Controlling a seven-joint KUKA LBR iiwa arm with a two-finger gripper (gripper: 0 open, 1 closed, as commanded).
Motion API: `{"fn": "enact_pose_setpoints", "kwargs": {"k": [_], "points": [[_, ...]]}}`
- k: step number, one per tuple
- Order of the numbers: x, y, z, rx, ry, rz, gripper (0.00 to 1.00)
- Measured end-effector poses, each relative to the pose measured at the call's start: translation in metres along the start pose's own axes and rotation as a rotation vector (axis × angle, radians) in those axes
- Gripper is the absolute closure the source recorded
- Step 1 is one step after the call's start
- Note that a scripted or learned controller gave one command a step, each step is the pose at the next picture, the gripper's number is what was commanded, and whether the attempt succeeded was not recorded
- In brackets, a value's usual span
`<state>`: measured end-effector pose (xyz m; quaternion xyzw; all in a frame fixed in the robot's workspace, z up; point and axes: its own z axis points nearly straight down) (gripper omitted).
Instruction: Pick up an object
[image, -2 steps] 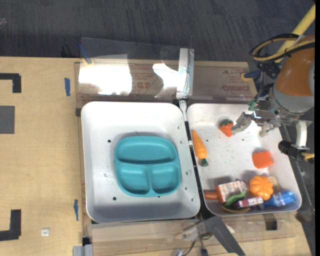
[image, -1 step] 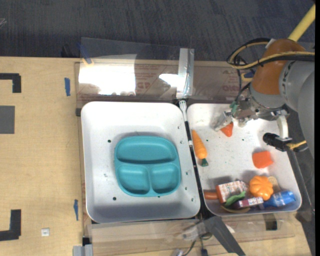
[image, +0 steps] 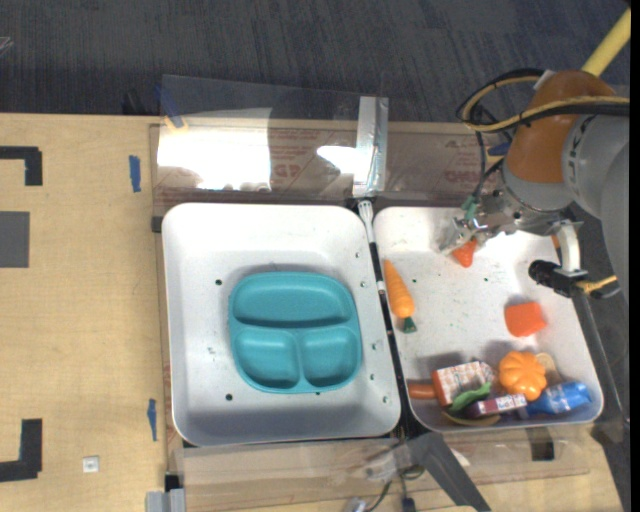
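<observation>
The grey arm's two-finger gripper (image: 468, 232) is hanging over the right white bin (image: 430, 275), gripping a small orange piece (image: 463, 254); a teal divided plastic tray (image: 295, 331) is lying in the left white bin (image: 190, 300).

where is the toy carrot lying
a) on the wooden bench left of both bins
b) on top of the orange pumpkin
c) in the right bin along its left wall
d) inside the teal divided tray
c, the carrot lies lengthwise by the left wall of the right bin, apart from the teal tray in the left bin.
</observation>
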<state>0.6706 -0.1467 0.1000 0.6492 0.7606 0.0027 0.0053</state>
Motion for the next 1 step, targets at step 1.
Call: {"fn": "enact_pose_setpoints", "kwargs": {"k": [1], "points": [[0.0862, 0.0083, -0.0907, 0.0, 0.005, 0.109, 1.0]]}}
